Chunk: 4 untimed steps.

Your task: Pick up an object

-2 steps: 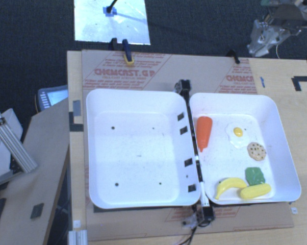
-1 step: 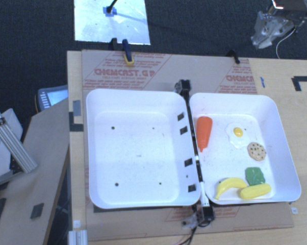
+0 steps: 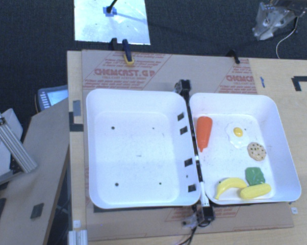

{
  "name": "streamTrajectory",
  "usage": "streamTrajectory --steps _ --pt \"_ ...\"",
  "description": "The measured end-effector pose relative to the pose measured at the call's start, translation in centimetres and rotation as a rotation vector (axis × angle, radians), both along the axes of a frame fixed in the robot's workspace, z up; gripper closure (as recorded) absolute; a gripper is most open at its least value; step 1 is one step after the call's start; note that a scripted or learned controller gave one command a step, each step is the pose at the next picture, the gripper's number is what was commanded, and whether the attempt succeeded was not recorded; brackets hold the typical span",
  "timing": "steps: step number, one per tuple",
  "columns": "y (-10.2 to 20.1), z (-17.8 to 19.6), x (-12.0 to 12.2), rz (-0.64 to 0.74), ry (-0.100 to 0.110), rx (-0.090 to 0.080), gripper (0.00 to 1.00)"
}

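Single fixed camera, high above the bench (image 3: 158, 68), looking down at a slant. Far enough to take in both white bins: left bin (image 3: 92, 152), right bin (image 3: 281, 137), plus surrounding floor at top.

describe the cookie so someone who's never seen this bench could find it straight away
Look in the right white bin, the one that holds the toy food. Go to its right side: the cookie lies just below and right of the fried egg and above the green piece. It is the one round tan disc with dark specks; its neighbours are white and yellow, green, or orange.
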<state>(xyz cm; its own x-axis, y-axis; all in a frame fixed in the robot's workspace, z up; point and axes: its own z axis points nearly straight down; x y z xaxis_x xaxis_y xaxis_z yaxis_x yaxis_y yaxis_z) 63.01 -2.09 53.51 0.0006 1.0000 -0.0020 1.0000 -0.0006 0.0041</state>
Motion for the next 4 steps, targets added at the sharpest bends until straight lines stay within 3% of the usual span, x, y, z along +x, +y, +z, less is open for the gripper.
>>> streamTrajectory --steps 1,2,4 --pt "-3.6 -0.1 3.9 -0.002 0.002 0.0 1.0" --pt "-0.8 0.0 3.8 0.006 0.001 0.002 1.0" --pt "1.9 0.0 3.8 0.006 0.001 0.002 1.0"
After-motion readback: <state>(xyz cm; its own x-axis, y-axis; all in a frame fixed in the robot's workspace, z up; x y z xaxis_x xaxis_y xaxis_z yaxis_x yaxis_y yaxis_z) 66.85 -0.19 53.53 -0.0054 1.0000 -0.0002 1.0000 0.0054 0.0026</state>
